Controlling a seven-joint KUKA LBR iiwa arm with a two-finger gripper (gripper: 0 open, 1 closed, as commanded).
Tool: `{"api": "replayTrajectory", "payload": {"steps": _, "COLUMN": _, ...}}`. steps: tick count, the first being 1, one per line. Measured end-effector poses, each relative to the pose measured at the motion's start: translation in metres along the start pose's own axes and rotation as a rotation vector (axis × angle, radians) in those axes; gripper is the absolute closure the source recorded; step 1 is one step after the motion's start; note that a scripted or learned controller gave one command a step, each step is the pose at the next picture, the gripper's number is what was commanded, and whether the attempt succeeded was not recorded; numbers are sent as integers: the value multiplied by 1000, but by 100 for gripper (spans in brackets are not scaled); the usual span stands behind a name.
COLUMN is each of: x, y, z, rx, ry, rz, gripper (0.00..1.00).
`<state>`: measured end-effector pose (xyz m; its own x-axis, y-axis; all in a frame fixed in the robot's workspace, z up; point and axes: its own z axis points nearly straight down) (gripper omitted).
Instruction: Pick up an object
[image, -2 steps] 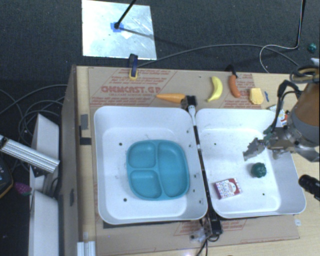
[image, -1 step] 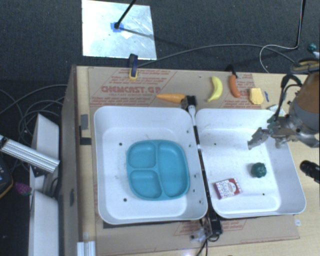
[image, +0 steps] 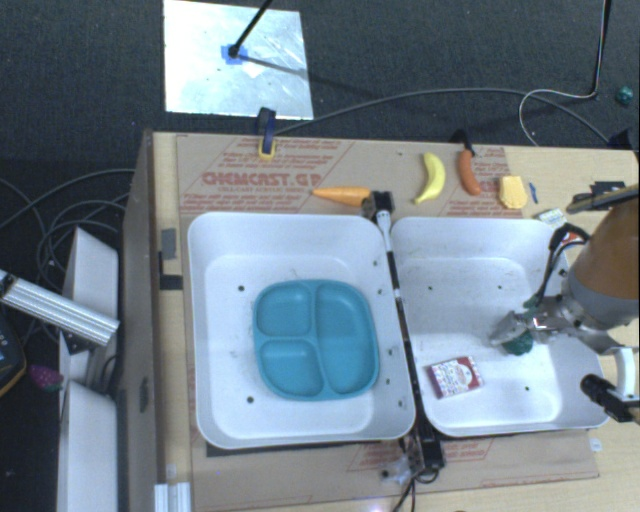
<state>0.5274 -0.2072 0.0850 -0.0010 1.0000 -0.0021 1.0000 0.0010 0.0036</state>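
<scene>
Small teal object (image: 519, 345) in right bin (image: 470, 240), clasped by gripper (image: 512, 335); best lifted straight, slowly, clear of red packet (image: 455, 377).

You have two bins side by side on the bench (image: 300, 170). The left bin (image: 215, 300) holds a divided plate (image: 316, 336) near its middle. In the right bin (image: 470, 245), a packet (image: 455, 377) lies toward the near left corner, and the gripper (image: 510, 334) sits to the packet's right and a little behind it, with a small object (image: 519, 344) at its tip. Behind the bins, on the bench, a carrot (image: 340, 196) lies at the seam between them; further right you see a banana (image: 432, 177), a sausage (image: 468, 172) and a wedge (image: 512, 191) in a row.
</scene>
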Motion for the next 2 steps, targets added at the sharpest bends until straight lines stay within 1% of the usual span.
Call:
{"api": "replayTrajectory", "payload": {"steps": 1, "x": 1, "y": 0, "z": -10, "rx": -1, "ry": 1, "rz": -1, "gripper": 100}}
{"api": "replayTrajectory", "payload": {"steps": 2, "x": 68, "y": 36, "z": 1, "rx": 2, "ry": 3, "rz": -4, "gripper": 100}}
